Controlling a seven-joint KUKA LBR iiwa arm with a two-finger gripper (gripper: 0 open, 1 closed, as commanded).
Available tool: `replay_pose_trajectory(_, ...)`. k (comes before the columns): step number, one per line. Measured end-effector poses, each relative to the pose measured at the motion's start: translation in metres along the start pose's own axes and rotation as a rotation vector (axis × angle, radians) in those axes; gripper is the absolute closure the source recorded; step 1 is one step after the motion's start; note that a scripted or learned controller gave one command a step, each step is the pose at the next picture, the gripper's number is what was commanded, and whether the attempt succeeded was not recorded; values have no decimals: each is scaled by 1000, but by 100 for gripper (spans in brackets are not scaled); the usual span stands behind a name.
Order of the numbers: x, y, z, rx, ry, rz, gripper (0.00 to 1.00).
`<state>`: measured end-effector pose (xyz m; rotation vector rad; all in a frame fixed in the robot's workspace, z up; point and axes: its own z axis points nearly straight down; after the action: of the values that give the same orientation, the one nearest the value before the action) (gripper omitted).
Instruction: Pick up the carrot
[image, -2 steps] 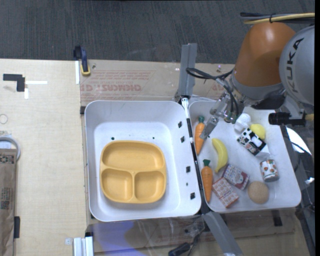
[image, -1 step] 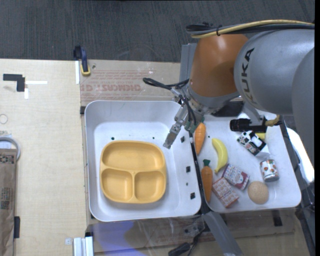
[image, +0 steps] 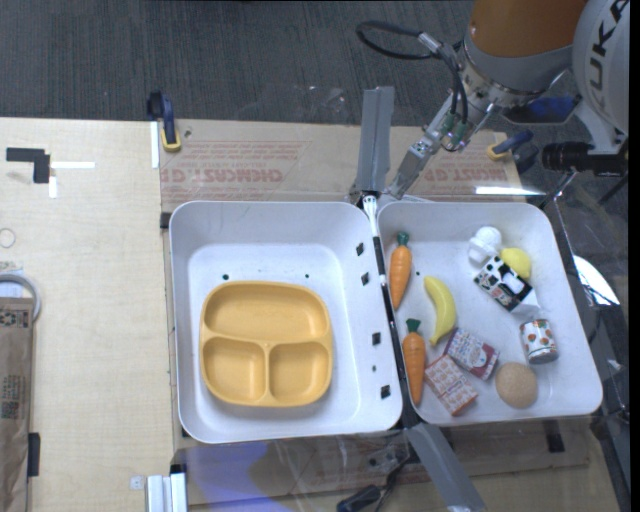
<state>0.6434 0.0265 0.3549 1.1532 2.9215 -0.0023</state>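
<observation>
Your pincer (image: 395, 185) hangs above the far edge of the right-hand shallow white bin (image: 570, 330), near the seam between the two bins; you cannot tell how it stands. Two orange carrots with green tops lie below it along that bin's left wall: the upper carrot (image: 399, 272) nearest, apart from the pincer, and the lower carrot (image: 414, 361) toward the front edge. A yellow plastic banana (image: 440, 309) lies just right of them. The left bin (image: 185, 330) holds a yellow divided plate (image: 266, 343).

Two orange carrots (image: 400, 272) with green tops, a yellow banana (image: 441, 308), a yellow tray (image: 266, 343), white bins (image: 190, 330).
</observation>
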Motion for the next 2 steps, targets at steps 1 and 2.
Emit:
replay_pose_trajectory(1,63,47,209,0,2,-121,0)
replay_pose_trajectory(2,134,78,263,0,1,-133,0)
